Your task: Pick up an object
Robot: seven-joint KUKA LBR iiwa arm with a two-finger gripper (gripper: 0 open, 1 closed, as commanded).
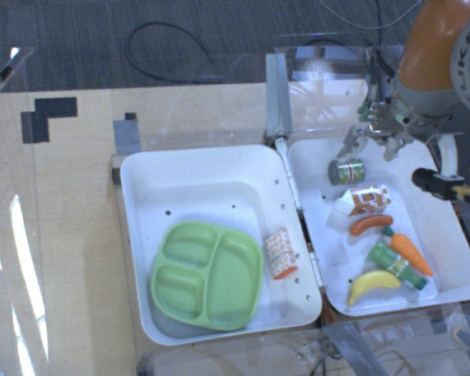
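Camera view shows the gripper (373, 140) hovering over the right bin (455, 286) at its far end, fingers spread apart and pinching nothing; the can (346, 171) lies on its side just below and left of the fingertips; carton (367, 200), sausage (371, 224), carrot (410, 254) and banana (372, 284) sit nearer.

A pale wooden bench top (52, 267) fills the left and near part of the scene. Beyond its far edge lies dark grey ribbed carpet floor (161, 16), with a thin black cable (163, 45) looped on it. Black square markers (46, 117) sit on the far left of the bench. Bright light glints off clear plastic sheeting (5, 246) on the left.
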